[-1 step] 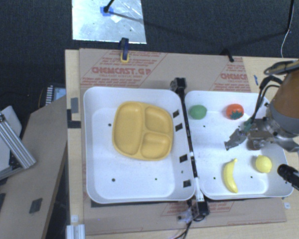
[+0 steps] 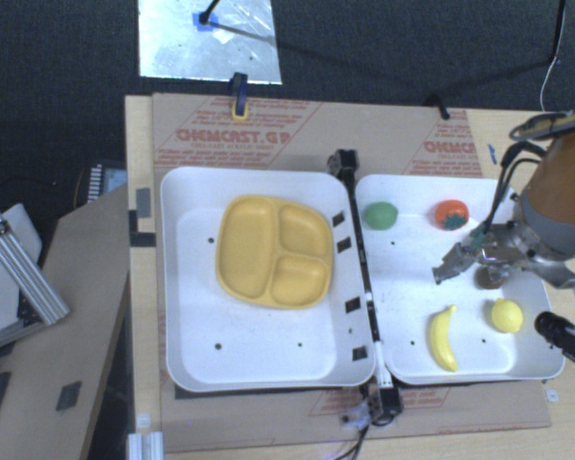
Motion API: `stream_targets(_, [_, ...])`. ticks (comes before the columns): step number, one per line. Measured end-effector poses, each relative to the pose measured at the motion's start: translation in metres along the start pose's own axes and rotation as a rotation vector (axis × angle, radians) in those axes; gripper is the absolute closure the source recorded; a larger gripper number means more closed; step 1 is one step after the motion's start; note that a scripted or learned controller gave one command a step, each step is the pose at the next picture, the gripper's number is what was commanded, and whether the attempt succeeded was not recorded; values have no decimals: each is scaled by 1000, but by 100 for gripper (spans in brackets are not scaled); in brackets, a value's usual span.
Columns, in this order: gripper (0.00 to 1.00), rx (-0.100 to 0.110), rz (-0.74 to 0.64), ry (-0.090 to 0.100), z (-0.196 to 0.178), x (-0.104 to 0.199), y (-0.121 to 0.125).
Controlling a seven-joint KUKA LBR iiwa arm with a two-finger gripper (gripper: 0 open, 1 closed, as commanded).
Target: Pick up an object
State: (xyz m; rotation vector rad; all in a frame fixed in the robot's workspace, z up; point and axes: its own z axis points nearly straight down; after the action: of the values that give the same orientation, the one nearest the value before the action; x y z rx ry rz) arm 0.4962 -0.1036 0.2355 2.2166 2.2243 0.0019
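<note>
Camera view shows my end effector low in the right bin, grip state unclear — I'd centre squarely over the lemon before closing.

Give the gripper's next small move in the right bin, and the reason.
Probably lower toward the yellow plastic banana. The gripper hovers over bare floor of the shallow white right bin, holding nothing visible, and the banana lies just nearer the camera, apart from the round yellow lemon.

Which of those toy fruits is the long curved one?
The banana, yellow, lying near the front edge of the right bin. The lemon, the green lime and the orange-red tomato are all roundish.
</note>
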Motion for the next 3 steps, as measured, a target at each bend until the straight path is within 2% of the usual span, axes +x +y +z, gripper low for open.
stream_targets(1, [0,5,3,1,44,-3,4])
stream_targets(2, [0,6,2,1,106,0,5])
stream_targets(3, [0,-8,2,-3,151,0,8])
